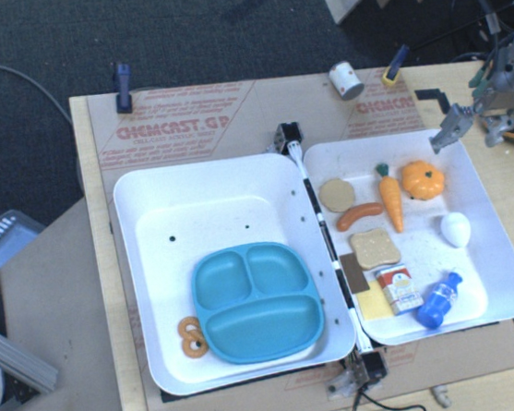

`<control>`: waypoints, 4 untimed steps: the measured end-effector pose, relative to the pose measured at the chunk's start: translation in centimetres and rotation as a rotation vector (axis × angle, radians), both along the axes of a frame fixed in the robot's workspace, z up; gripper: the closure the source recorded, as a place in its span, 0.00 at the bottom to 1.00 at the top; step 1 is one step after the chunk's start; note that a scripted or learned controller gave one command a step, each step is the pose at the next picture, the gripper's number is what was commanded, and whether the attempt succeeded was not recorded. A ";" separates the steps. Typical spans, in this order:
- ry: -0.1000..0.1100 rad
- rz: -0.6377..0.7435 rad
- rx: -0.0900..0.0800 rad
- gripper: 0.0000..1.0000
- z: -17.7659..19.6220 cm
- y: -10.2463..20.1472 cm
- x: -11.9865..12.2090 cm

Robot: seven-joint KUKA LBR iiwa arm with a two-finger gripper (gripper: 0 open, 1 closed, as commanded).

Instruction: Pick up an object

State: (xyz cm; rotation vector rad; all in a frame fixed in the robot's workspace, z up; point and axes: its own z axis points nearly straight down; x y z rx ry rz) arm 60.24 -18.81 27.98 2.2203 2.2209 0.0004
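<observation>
The right bin [499,245] holds several toy foods: a round tan cookie [336,194], a sausage [360,215], a carrot [391,200], an orange fruit [421,180], a white egg [455,229], a bread slice [375,249], a red-and-white carton [397,288], a blue bottle [436,301] and a yellow cheese slice [373,305]. My gripper [480,129] hangs over the bin's far right corner, up and to the right of the orange fruit. It is open, and nothing sits between its fingers.
The left bin [146,213] carries a blue divided plate [255,301] with a small pretzel [193,336] by its left side. On the bench behind the bins lie a white roll [345,79] and a blue clip [122,86].
</observation>
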 end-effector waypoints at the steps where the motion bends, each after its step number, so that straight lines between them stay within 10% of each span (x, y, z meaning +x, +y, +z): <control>1: 0.000 0.001 0.001 0.00 -19.5 5.3 -1.1; 2: 0.003 0.000 0.002 0.00 -19.5 7.6 -2.7; 3: 0.002 0.000 0.001 1.00 -18.5 7.6 -2.7; 4: 0.002 0.000 0.002 0.00 -18.5 7.6 -2.7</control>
